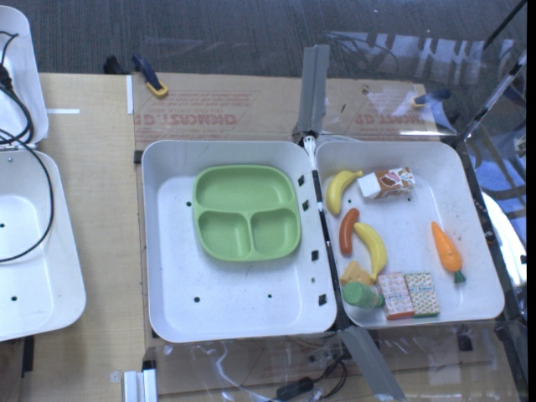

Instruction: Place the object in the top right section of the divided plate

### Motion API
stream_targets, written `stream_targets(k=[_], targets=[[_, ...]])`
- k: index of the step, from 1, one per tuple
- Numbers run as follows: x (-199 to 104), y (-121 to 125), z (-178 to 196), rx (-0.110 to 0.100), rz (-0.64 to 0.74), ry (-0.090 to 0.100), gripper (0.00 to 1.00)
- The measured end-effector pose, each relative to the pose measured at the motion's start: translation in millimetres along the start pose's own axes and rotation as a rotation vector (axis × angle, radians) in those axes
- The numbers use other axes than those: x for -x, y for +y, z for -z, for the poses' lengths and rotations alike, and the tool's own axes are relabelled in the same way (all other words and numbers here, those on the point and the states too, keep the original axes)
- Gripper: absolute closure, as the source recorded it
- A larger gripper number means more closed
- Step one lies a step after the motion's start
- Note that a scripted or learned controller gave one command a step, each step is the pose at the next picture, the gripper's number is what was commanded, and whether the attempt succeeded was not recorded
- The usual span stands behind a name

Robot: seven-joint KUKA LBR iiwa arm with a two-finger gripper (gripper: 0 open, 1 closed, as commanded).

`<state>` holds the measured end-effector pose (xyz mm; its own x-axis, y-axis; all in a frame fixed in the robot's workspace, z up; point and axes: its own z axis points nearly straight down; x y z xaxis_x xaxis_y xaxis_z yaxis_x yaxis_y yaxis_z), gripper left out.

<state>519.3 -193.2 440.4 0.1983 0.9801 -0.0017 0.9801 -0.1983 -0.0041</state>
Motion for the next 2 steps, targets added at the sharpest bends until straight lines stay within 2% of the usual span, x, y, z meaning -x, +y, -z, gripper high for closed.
stream_targets(k=[1,2], targets=[[-69,-20,0,-0.001,-0.199,0.000,1.00],[-158,-12,0,0.000,-0.107,-0.001,1.00]])
